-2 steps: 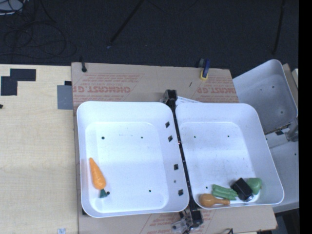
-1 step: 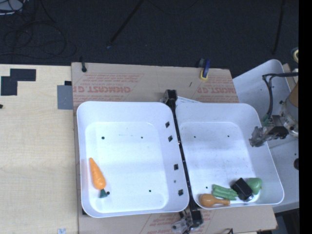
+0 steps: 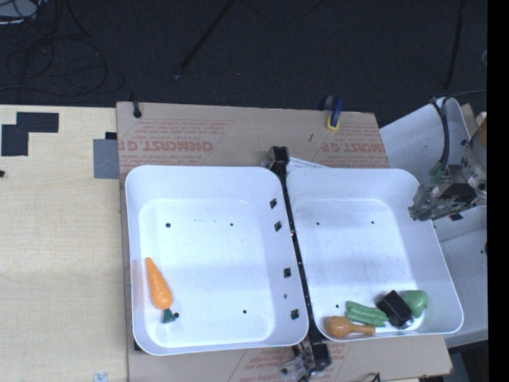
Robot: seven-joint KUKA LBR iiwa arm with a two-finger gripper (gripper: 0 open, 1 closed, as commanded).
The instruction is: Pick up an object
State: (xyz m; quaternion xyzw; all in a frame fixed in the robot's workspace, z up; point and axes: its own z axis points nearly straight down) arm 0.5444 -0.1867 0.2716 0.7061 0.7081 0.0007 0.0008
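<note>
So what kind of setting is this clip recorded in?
Most likely a robotics lab bench for grasping trials: two shallow white bins side by side on cardboard, toy items like a plastic carrot, cables on the dark floor, and the gripper at the right bin's edge.

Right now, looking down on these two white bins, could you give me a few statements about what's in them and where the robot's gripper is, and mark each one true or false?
1. The toy carrot lies in the left bin. True.
2. The carrot sits at the bin's far corner. False: it lies near the front left corner.
3. A black object lies in the right bin among green items. True.
4. The gripper holds the carrot. False: it hangs at the right bin's right rim, far from the carrot.
5. The right bin's objects are scattered all over its floor. False: they cluster at its front edge.
</note>
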